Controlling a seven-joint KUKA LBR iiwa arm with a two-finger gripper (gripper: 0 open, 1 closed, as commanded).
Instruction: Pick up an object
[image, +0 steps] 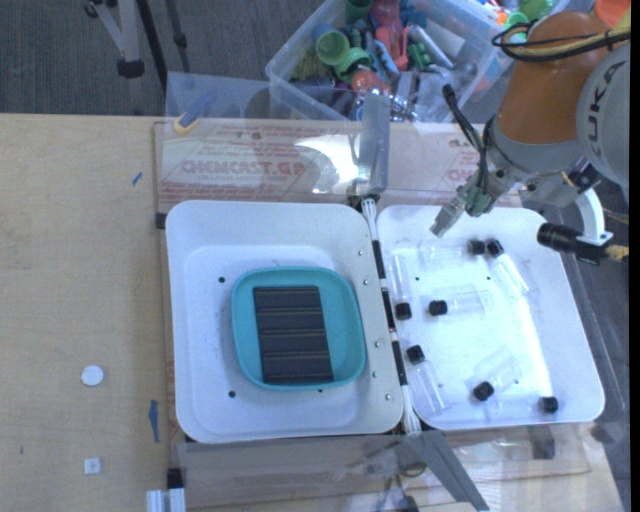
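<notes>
Several clear plastic vials with black caps lie scattered in the right bin (570, 300): one near the middle (460, 299), one toward the front (497, 372), one along the left wall (402, 290), and one at the back (508, 272). My gripper (447, 220) hangs over the back left part of this bin, slanting down and to the left. It is above the bin floor, a little behind and left of the back vial's caps (478, 246). I see nothing held in it.
The left bin (200, 250) holds a teal dish (245, 330) with a dark ribbed block (292, 334) in it. A divider ridge (385, 300) runs between the bins. A clear tub of colourful toys (380, 50) stands behind the bench. The arm's orange band (550, 70) is at upper right.
</notes>
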